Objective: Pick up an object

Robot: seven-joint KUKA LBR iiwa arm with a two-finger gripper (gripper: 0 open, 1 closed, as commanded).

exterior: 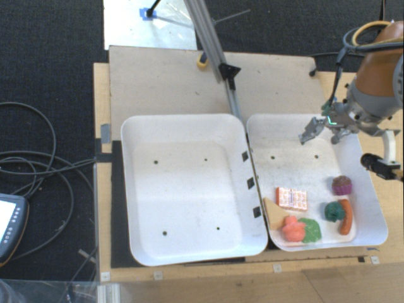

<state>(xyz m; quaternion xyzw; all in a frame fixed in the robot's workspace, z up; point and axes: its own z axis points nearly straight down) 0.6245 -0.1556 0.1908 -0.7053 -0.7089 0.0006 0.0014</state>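
Gripper (322, 133): you see it hanging over the far part of the right bin, its two fingers spread apart with nothing between them; one finger (309, 133) points left, the other sits toward the arm.
Arm (379, 74): your arm comes in from the right edge, orange band above the grey wrist, with cables looping over its top.
Right bin (278, 137): the gripper is above its bare white floor near the far wall; all the objects lie at the near end, well apart from the fingers.
Red-and-white packet (291, 198): you find it lying flat, left of centre in the cluster.
Purple object (342, 185): small and round, near the bin's right wall, the closest piece to the gripper yet well clear of it.
Dark green object (333, 211): just below the purple one, touching or just beside the orange stick.
Orange stick (345, 216): long and thin, lying along the right wall.
Red object (292, 228): at the near wall, pressed against the green leaf-shaped piece (310, 230) on its right.
Tan wedge (273, 211): lies at the bin's left edge, beside the packet.
Left bin (189, 188): you see its white floor with a few dark dots.
Bench (164, 81): a pale board behind both bins, crossed by a slanted grey pole (208, 30).
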